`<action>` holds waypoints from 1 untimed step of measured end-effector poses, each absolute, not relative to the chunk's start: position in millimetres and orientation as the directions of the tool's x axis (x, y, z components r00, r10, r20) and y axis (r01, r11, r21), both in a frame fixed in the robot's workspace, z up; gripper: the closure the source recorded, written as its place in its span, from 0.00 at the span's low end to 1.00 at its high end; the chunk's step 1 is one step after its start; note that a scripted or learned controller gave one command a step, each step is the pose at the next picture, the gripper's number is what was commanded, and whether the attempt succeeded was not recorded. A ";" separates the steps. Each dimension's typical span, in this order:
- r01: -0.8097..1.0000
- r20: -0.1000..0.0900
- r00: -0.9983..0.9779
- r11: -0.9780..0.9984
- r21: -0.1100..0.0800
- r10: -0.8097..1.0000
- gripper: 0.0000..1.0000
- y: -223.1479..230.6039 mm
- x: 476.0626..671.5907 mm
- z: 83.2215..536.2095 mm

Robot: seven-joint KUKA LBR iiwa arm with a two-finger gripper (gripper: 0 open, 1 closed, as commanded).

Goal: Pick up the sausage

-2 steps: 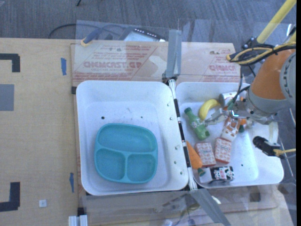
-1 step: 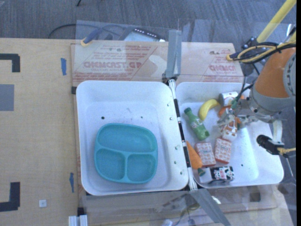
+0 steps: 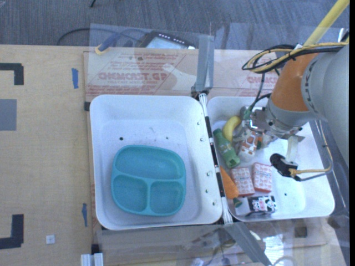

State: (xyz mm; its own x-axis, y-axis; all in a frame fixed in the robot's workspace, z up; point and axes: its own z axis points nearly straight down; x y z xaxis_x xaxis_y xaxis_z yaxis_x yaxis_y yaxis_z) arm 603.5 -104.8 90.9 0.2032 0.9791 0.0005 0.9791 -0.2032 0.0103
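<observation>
- Gripper [image 3: 250, 129] low over the upper left part of right bin [image 3: 317, 203], reaching in from the right; claw spread hidden under the wrist, cannot tell wide or narrow.
- Sausage [image 3: 228, 184]: probably the orange-red tapered piece lying along the right bin's left wall, in the lower half; view too soft to be sure. Well clear of the gripper, not held.
- Green bottle [image 3: 227, 148] lying tilted just above the sausage, near the same wall.
- Banana [image 3: 232, 127] above the bottle, just left of the gripper.
- Small white-and-red carton [image 3: 250, 143] just below the gripper.
- Left pink packet [image 3: 242, 180] just beside the sausage, on its right; right pink packet [image 3: 262, 176] next to that one, both flat, mid-bin.
- Black-and-white carton [image 3: 262, 204] near the bin's front edge, below the packets.
- Left bin [image 3: 105, 115] with teal divided plate [image 3: 148, 179] lying flat in its lower centre, three compartments up.
- Arm [image 3: 291, 87] grey with orange band, over the right bin's upper right corner.
</observation>
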 end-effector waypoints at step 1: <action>0.979 0.000 0.203 -0.203 0.008 0.979 1.00 -104.6 603.2 99.8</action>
State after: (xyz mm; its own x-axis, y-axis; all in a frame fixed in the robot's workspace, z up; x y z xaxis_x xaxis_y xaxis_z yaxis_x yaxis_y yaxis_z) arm 603.2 -104.6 99.8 0.2031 0.9792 0.0004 0.9791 -0.2031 0.0083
